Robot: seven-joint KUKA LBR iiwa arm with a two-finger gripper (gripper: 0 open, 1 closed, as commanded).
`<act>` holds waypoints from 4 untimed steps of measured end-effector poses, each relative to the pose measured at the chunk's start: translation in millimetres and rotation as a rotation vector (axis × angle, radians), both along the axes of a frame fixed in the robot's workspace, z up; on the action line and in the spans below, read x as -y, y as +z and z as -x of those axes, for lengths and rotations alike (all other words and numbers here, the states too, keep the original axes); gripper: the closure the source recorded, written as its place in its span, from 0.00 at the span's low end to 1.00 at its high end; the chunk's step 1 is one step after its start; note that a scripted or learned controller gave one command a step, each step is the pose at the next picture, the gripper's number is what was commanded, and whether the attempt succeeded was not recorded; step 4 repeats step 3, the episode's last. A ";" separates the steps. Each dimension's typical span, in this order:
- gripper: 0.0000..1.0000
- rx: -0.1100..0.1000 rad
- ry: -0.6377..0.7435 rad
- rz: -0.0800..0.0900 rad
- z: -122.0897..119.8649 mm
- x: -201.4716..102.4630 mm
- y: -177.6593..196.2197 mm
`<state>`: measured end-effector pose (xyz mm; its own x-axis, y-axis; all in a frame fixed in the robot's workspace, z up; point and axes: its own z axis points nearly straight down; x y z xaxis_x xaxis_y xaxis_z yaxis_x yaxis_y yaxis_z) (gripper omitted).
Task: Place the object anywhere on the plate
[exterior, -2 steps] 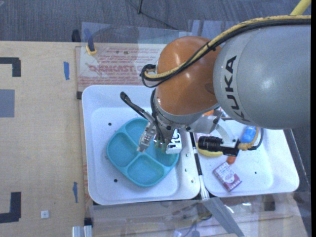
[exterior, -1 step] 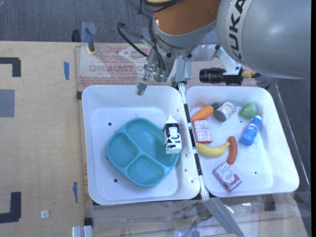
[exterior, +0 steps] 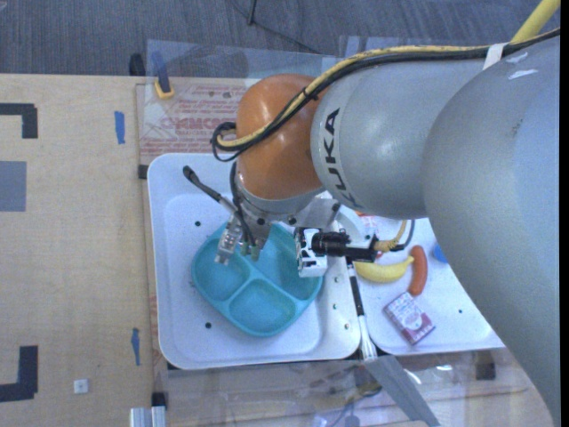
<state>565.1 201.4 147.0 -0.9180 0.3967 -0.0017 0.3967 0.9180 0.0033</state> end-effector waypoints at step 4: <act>1.00 0.004 0.373 0.002 84.1 42.0 207.2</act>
